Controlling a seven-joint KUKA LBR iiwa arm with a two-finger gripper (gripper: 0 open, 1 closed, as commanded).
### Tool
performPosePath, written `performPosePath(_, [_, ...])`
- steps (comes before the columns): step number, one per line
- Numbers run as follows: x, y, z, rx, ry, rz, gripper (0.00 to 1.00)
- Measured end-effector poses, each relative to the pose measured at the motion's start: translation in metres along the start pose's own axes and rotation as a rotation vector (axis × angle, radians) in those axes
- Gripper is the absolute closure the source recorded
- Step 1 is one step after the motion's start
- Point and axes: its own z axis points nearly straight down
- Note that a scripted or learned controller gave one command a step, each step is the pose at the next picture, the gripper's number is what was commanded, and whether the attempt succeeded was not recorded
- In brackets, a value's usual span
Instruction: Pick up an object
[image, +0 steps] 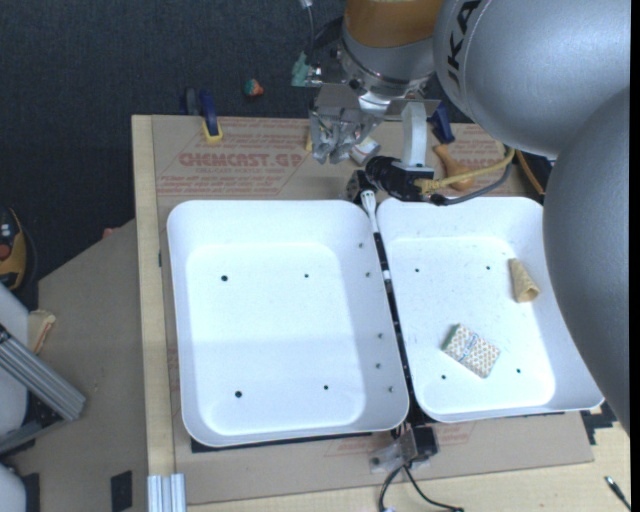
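Note:
Two things lie in the right bin (440, 400). One is a small flat packet (472, 351) with a pale checked pattern, near the bin's front middle. The other is a tan cone-shaped piece (523, 280), close to the right wall. My gripper (335, 145) hangs beyond the far rims of both bins, over the brown board near where the bins meet. It is well away from both objects, and I see nothing held in it. The grey arm covers the upper right corner of the view.
The left bin (190, 300) stands beside the right one, their rims touching along the middle. Blue clamps (209, 110) grip the board's far edge. A small coloured scrap (254, 87) lies on the dark floor behind. An aluminium rail (40, 375) sits at the left.

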Motion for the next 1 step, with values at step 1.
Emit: performPosePath(1, [0.0788, 0.0049, 0.0618, 0.015, 0.002, -0.015, 1.00])
